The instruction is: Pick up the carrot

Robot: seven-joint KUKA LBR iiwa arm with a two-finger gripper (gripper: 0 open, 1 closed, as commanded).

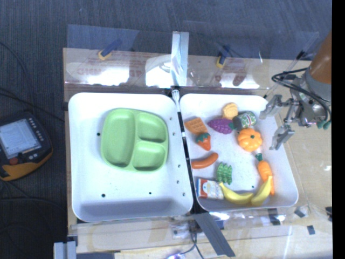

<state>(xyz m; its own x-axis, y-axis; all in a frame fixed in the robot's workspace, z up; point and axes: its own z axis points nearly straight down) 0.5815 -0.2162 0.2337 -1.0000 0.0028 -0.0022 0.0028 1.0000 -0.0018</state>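
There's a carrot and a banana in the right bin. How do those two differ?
The carrot is orange with a small green top; the banana is yellow. The carrot is short and straight, the banana longer and curved. The carrot points roughly up and down in the picture, while the banana sweeps along the bin's near edge and curls up beside it. Both lie in the right bin, touching or nearly so.

The arm was observed entering from the right, orange band uppermost. The gripper [276,122] was positioned low, its two fingers [281,136] spread apart, nothing held between.
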